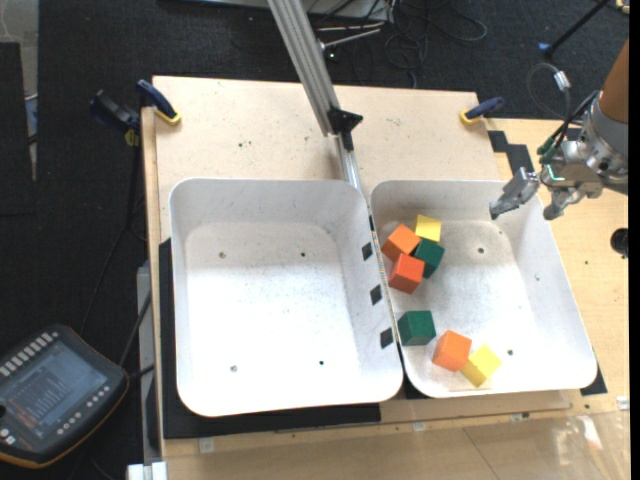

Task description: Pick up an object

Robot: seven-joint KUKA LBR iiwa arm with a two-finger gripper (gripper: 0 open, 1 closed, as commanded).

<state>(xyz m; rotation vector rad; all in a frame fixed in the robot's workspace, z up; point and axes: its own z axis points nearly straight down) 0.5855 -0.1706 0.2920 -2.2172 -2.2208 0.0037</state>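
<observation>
Left bin (270, 298): bare white floor, raised rim all round, open room throughout. Its right wall touches the right bin (540, 298) along the centre seam.

Right bin, near the seam: cluster of four blocks touching — orange block (401, 239), red-orange block (407, 271), dark green block (430, 256), yellow block (428, 229). Lower down, a second green block (416, 326) sits alone beside the seam. Just right of it, an orange block (452, 350) and yellow block (481, 364) touch, close to the front rim. Middle and right floor of this bin open.

Gripper (532, 196): above the right bin's upper right rim, fingers spread apart, nothing between them, well apart from all blocks.
</observation>
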